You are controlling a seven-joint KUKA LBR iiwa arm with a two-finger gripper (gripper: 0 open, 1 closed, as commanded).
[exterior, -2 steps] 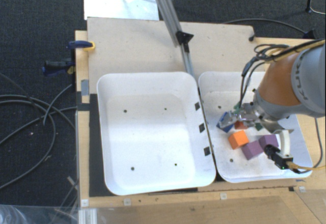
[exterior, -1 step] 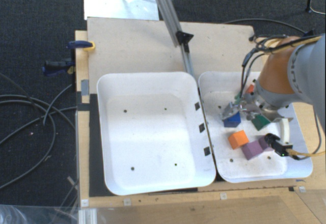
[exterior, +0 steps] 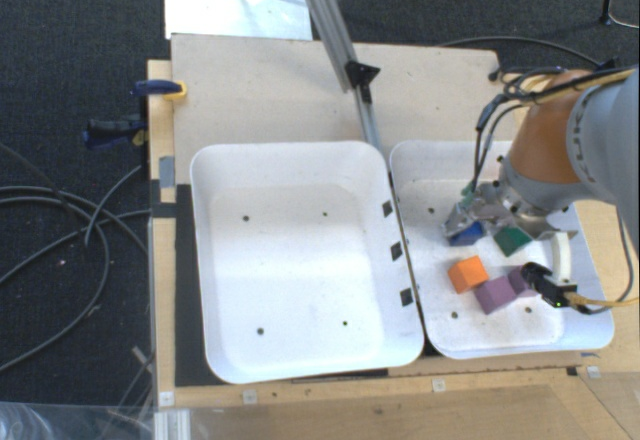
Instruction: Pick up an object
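Observation:
My gripper point(exterior: 466, 223) is low in the right bin point(exterior: 430, 178), near its middle, reaching in from the right. A blue block point(exterior: 466, 237) lies right at its tip, partly covered by it. A green block point(exterior: 512, 241) sits just to the right, under the wrist. In front of these lie an orange cube point(exterior: 467, 274) and a purple block point(exterior: 497, 292). The wrist hides the gripper's grasp from this angle.
The left bin point(exterior: 290, 258) stands beside the right one, their rims touching along a divider with black clips. A slanted metal pole point(exterior: 330, 18) crosses the back of the bench. Clamps and cables lie off the bench's left edge.

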